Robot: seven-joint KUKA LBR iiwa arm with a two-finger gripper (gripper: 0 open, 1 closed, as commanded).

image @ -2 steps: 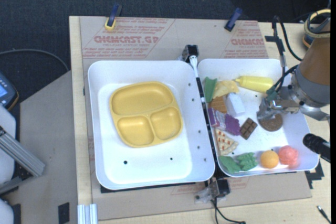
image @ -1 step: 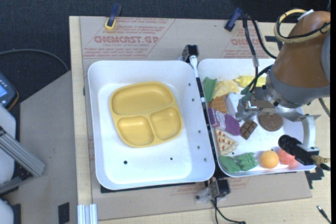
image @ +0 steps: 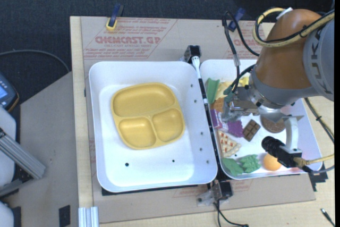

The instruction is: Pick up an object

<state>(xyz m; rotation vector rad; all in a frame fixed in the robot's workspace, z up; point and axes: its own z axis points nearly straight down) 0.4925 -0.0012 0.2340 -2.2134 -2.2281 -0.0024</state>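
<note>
The arm's orange band sits nearest the lens, swollen large over the right bin and hiding much of what lies in it. Below it the grey wrist drops toward the gripper, which hangs low over the inner side of that bin among the toy food; whether it is released or clenched I cannot tell, since the wrist covers the working end.

Candidates for the pick crowd together there: a green piece just beside the gripper, a purple piece and a brown chocolate-like block below it, a waffle-patterned wedge, a green leafy item and an orange ball near the front rim. The left bin carries a yellow divided tray, well apart from the arm.

The likely trouble is clutter. With pieces touching or nearly so, a descent may land on an edge between two of them, push one aside, or close on nothing. The bin's divider wall is also near, so a grasp there may scrape it. Small flat pieces may slip out on lifting.
</note>
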